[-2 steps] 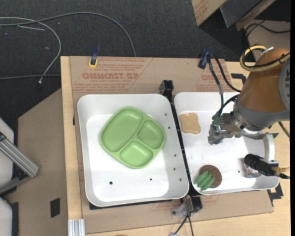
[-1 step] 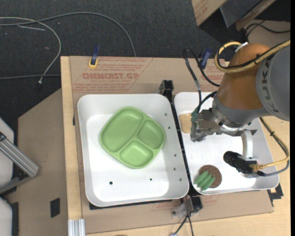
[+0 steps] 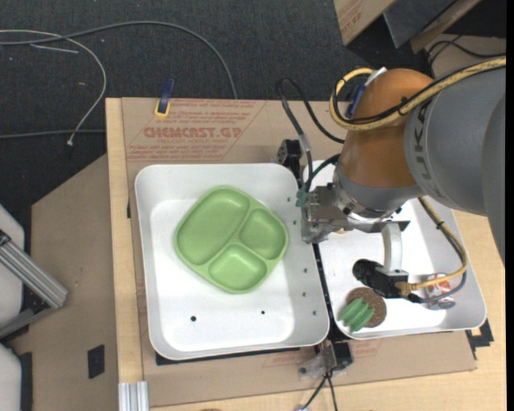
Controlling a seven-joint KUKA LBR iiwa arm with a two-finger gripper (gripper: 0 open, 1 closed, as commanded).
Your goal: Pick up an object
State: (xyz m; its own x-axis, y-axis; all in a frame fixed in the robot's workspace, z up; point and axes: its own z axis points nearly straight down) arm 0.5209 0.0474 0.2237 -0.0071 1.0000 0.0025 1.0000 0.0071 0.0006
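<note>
Arm [image 3: 458, 128] in from rt, wrist [image 3: 361, 197] angled down.

a white left bin [image 3: 241, 321] and right bin [image 3: 426, 321] sit side by side on a brown board [image 3: 201, 128] printed "chemcast gp", a blue clip [image 3: 165, 95] at its far edge. a grey cable [image 3: 96, 64] trails over dark carpet [image 3: 48, 120] beyond; a cardboard box [image 3: 361, 16] stands top right, a metal rail [image 3: 28, 269] at left.

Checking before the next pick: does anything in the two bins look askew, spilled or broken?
Nothing looks spilled or broken. The green divided plate lies flat in the left bin, only turned at a slant to its walls. In the right bin, a round green pad sits close to a near corner.
</note>
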